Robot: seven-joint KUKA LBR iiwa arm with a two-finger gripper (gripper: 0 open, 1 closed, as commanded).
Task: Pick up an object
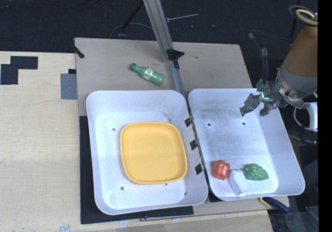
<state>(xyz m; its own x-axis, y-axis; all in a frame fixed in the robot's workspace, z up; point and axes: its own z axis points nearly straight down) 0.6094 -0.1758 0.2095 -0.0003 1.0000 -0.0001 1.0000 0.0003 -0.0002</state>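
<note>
Reaching in from the right, the arm (303, 57) is seen above the far right corner of the right bin (228, 117), its orange band lying just above the grey wrist. The gripper (258, 105) is held over the bin's upper right part, pointing left and downward. Its two dark fingers (249, 105) are spread somewhat apart, and nothing is seen between them.

Three small things are gathered in the near part of the right bin, well apart from the gripper. A red pepper (221, 169) is placed nearest the divide between the bins. A green lump (256, 172) is found to its right, and a white block (238, 182) is set between them, slightly nearer the front rim and touching or almost touching both; which it is cannot be told.

The left bin (101, 122) is taken up by a yellow plate (153, 152), laid flat near its middle. A green bottle (147, 73) is left lying on its side on the bench (218, 65) behind the left bin, beside a slanted metal rail (158, 15). Black clips (193, 144) are fixed along the seam where the two bins meet
</note>
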